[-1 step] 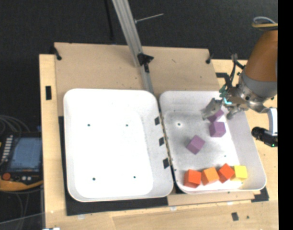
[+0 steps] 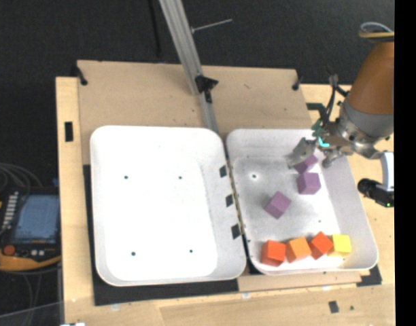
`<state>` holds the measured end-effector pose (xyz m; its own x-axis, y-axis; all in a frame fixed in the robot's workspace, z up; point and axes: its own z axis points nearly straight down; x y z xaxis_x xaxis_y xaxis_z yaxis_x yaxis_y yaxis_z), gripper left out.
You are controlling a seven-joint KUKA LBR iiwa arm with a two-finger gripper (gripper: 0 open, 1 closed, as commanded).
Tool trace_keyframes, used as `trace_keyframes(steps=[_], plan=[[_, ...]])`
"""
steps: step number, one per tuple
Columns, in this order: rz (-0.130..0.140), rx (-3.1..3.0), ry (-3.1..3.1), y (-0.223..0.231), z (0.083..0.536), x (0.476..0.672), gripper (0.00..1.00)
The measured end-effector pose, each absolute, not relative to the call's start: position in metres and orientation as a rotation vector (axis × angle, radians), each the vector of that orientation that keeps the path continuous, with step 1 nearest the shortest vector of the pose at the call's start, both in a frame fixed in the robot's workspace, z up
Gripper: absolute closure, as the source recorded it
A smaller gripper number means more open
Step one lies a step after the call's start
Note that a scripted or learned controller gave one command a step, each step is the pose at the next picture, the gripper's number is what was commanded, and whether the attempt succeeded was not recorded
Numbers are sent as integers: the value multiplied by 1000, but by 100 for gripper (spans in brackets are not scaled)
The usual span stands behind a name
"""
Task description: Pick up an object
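Two purple cubes — end effector just above one, no legible writing

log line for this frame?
gripper above purple cube | second purple cube free | right bin | grasp unconfirmed

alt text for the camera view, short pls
A grey-and-orange robot arm reaches from the right, its gripper just above a purple block in the right white bin. The bin also holds a second purple block and a front row of orange, red and yellow blocks.
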<state>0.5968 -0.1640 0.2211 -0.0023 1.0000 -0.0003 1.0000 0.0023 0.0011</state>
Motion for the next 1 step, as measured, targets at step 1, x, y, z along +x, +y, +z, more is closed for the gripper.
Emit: trace_keyframes(steps=[1], plan=[[-5, 2223, 2221, -168, 179, 597, 0]])
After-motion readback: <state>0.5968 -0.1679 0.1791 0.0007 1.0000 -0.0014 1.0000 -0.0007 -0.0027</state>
